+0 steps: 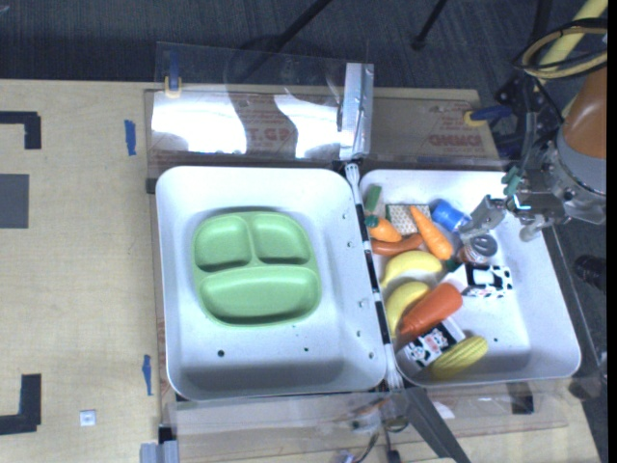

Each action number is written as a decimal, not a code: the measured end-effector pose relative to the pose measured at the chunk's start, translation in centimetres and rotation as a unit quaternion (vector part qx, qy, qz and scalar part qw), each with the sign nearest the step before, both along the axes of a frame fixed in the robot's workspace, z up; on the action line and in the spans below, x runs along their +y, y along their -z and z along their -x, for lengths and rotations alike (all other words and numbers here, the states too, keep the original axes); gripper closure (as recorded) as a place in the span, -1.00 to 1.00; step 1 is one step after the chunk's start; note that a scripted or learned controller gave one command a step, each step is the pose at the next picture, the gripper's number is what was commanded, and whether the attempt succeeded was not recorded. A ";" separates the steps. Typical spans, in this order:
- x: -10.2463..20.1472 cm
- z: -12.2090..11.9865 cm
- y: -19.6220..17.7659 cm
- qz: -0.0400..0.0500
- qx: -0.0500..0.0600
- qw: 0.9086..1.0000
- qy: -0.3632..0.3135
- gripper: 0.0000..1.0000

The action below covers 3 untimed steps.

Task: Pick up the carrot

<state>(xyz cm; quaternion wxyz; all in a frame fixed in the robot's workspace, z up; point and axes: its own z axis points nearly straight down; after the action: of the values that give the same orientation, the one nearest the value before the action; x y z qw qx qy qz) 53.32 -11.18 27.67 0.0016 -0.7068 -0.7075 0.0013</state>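
A slim orange carrot (431,232) lies at a slant in the right bin (540,307), near its back left corner, among other toy food. A thicker orange-red tapered piece (431,307) lies lower down, across a yellow lemon (403,297). My gripper (492,213) hangs over the back right part of that bin, a little to the right of the slim carrot and above a small round can (479,248). Nothing shows held in it.
The left bin (183,210) holds a green divided plate (255,264). Packed round the carrot are a blue item (447,214), a banana (413,262), a corn cob (459,354), a black-and-white box (487,280) and more orange pieces (386,231).
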 end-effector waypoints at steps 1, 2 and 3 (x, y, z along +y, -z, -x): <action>1.2 -2.5 6.4 0.000 0.000 0.997 0.075 -1.00; 1.0 -6.3 15.8 0.001 -0.002 0.997 0.075 -1.00; -0.8 -3.9 19.1 0.000 -0.004 0.995 0.096 -1.00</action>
<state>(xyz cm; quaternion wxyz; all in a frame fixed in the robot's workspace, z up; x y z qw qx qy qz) 57.24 -11.97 8.61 -0.0007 -0.7717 -0.6360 -0.0017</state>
